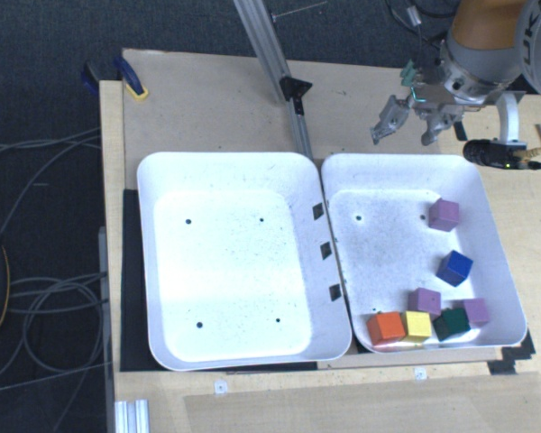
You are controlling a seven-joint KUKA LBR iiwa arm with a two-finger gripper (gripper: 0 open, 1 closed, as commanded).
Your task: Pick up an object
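My gripper [408,132] hangs above the bench just beyond the far rim of the right bin [388,162], its two fingers spread open with nothing between them. Inside that bin lie several blocks: a purple block [444,214] near the far right, a blue block [454,267] below it, and along the near edge an orange block [387,327], a yellow block [418,325], a dark green block [451,323] and two more purple blocks [425,299] [475,310]. All blocks lie well nearer the camera than the gripper.
The left bin [225,260] sits beside the right one, parted by a ridge with black clips [325,250]. A slanted metal pole [269,43] crosses the bench at the back. A blue and yellow clamp [131,78] sits at the bench's far left corner.
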